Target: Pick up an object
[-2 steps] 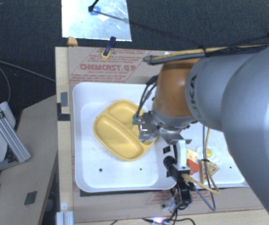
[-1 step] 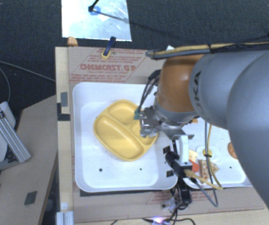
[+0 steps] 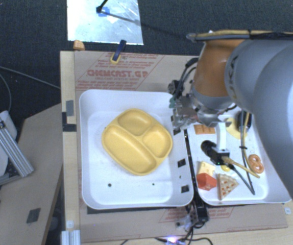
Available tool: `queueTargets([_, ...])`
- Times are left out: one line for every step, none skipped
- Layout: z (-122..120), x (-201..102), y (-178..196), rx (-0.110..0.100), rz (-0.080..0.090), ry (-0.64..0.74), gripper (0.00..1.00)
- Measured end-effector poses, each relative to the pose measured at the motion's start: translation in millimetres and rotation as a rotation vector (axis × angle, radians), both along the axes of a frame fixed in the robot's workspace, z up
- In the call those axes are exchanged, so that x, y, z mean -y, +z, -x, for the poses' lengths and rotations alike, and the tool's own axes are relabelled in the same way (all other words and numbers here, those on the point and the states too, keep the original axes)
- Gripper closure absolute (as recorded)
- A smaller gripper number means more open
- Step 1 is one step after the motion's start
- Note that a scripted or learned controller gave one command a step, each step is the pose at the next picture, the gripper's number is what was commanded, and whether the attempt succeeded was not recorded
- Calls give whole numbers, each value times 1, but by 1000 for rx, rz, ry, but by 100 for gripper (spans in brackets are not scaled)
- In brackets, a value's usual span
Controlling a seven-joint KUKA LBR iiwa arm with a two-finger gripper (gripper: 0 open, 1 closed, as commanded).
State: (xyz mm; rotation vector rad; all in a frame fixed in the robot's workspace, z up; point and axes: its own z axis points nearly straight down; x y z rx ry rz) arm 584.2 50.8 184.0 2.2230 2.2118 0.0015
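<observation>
Although I can't make out from here whether the gripper (image 3: 180,119) is clenched or released, it hangs over the wall between the bins. Near it, a yellow divided plate (image 3: 137,141) lies in the left bin (image 3: 131,190); a toy pizza slice (image 3: 227,185), cheese wedge (image 3: 205,168) and pretzel (image 3: 255,163) lie in the right bin (image 3: 267,186).

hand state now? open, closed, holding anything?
hand: cannot be told from this angle; it is over the inner edge of the right bin.
</observation>
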Motion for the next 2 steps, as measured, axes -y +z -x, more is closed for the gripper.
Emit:
queueTargets([79, 9, 18, -7, -4, 4, 100])
queueTargets([81, 42, 19, -3, -2, 2, 100])
